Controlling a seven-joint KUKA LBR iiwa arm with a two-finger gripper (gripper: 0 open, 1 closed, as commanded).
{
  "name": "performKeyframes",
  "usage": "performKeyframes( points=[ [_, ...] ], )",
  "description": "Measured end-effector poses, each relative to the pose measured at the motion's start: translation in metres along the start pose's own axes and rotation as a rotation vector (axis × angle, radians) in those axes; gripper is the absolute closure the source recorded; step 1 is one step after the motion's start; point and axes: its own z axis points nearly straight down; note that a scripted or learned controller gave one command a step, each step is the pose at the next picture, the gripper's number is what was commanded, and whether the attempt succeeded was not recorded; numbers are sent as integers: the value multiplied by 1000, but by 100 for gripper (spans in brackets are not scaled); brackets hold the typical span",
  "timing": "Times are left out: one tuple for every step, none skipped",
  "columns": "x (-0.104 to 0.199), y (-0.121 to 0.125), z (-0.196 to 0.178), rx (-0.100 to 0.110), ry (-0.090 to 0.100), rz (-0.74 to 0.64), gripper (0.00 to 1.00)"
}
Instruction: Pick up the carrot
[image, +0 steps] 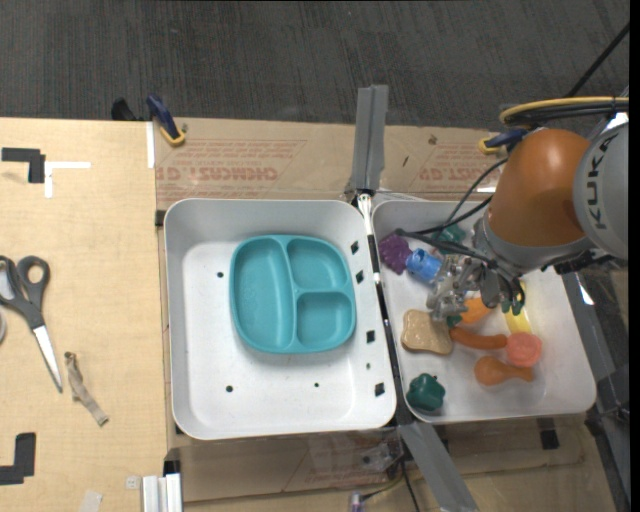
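Observation:
The carrot (478, 339) is a slim orange piece lying flat in the right bin (560, 400), between a slice of toast and a pink toy. My gripper (447, 304) hangs just above and to the left of it, fingers pointing down at the bin floor near the carrot's left end and the toast's top edge. The arm's orange band (535, 190) and wrist cover the bin's back right part. The view does not show anything held.
The right bin also holds toast (427, 333), a green pepper (426, 393), a purple toy (394, 249), a blue toy (424, 265), a yellow piece (517, 321) and pink-orange toys (508, 360). A teal divided plate (294, 293) lies in the left bin (200, 400). Scissors (34, 310) lie far left.

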Motion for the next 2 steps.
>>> performKeyframes(
  points=[
    [79,-66,11,-1,6,-49,100],
    [79,-65,11,-1,5,-50,0]
  ],
)
